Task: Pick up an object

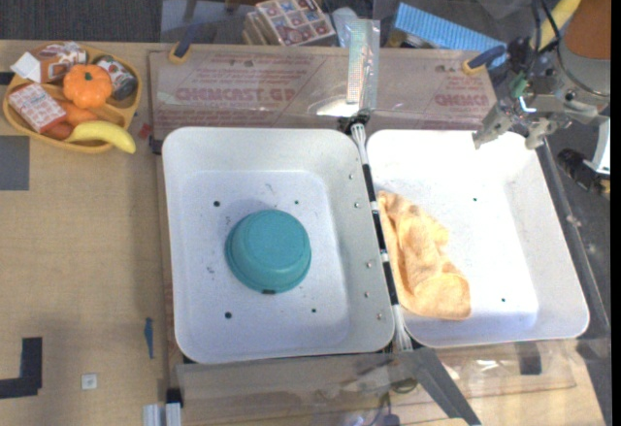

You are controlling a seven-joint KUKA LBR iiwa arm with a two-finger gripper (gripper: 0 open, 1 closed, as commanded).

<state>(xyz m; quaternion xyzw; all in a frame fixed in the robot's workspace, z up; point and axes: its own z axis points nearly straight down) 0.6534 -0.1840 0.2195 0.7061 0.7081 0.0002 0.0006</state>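
Bins sit side by side on the bench, seen from above at a slant. At the middle of the left bin (194, 317), slightly toward its near edge, a teal bowl (269, 250) rests upside down, apart from every wall. In the right bin (543, 308), a crumpled orange cloth (423, 259) lies against the left wall, running from about the middle of that wall down toward the near left corner; the cloth touches the wall along its length and stays well apart from the right side of the bin.

Above the far right corner of the right bin hangs the gripper (508, 131), carried by the arm that comes in from the right. Its two fingers are spread apart with nothing between them, one tip over the far rim and the other just outside the right rim. Both bowl and cloth lie well apart from it.

On the bench's far left corner stands a yellow tray (19, 109) holding toy food, among it an orange pumpkin (87, 84) and a banana (102, 134).
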